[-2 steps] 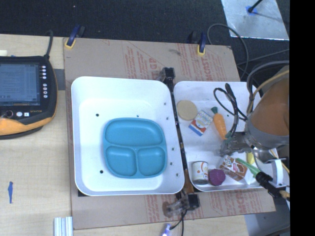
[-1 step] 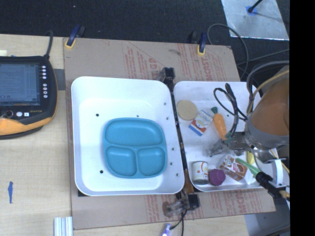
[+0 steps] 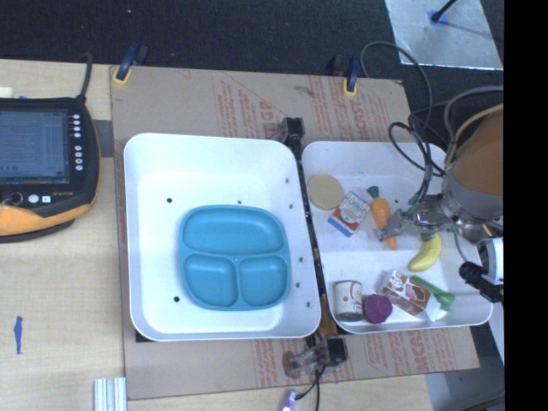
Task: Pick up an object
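Note:
My gripper (image 3: 392,227) reaches in from the right, low over the right bin (image 3: 445,322). Its tip lies over the lower part of an orange carrot (image 3: 380,210) with a green top. I cannot make out whether it holds the carrot. A yellow banana (image 3: 426,253) lies just right of and below the gripper. Left of the carrot are a small red, white and blue carton (image 3: 347,216) and a round tan disc (image 3: 325,191). Along the bin's front lie a small can (image 3: 347,299), a purple fruit (image 3: 377,308), a printed packet (image 3: 409,291) and a green piece (image 3: 442,296).
The left bin (image 3: 154,229) holds a blue divided tray (image 3: 234,256). A teach pendant (image 3: 43,165) sits at the far left of the bench. Black cables (image 3: 411,135) loop above the right bin near the arm's orange band (image 3: 481,165).

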Tool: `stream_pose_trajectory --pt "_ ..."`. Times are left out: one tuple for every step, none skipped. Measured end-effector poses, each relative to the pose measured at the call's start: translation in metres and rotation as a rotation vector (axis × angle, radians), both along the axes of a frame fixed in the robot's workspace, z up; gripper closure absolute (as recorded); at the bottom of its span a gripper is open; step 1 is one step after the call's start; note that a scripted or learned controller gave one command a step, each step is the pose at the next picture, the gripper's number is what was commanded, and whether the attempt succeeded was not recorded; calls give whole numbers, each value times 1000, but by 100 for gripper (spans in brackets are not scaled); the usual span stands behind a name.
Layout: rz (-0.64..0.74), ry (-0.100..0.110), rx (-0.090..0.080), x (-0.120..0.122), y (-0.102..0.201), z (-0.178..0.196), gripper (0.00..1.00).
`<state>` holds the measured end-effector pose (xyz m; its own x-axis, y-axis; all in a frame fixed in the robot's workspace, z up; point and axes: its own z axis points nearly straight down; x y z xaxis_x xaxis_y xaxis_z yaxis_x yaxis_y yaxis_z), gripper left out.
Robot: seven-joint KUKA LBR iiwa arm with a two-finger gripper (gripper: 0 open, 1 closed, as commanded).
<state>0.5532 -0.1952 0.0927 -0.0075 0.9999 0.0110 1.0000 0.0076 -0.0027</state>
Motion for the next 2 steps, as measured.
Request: stream_pose_trajectory --pt "-2 0 -6 -1 -3 10 100" --pt "0 3 -1 -1 -1 9 0"
